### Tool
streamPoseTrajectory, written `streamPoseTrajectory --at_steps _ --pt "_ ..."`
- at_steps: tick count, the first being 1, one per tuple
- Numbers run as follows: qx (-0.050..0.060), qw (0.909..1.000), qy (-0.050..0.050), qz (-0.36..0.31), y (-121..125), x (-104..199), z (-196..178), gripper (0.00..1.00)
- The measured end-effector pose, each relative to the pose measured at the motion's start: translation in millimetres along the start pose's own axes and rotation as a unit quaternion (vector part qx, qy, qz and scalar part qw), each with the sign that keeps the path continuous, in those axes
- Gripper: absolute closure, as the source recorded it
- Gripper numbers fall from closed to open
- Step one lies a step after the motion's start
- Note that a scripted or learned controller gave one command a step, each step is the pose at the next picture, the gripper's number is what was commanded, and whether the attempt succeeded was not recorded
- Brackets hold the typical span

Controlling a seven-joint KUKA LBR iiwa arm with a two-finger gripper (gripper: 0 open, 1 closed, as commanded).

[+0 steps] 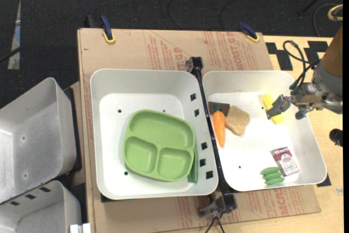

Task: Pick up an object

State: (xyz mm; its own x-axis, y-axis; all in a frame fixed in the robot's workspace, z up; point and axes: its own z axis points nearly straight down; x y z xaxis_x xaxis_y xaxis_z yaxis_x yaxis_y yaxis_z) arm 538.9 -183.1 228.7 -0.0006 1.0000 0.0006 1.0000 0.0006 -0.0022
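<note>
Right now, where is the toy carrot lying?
The carrot lies in the right bin, against its left wall, touching the tan bread slice on its right.

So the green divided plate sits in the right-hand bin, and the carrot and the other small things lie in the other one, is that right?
Not quite. The camera view shows the green divided plate in the left bin; the carrot and the other small things lie in the right bin.
</note>
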Motion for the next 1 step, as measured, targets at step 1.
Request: streamPoseTrajectory --at_steps 1 --pt "0.0 1.0 0.0 0.001 10.0 -1.0 56.0 0.0"
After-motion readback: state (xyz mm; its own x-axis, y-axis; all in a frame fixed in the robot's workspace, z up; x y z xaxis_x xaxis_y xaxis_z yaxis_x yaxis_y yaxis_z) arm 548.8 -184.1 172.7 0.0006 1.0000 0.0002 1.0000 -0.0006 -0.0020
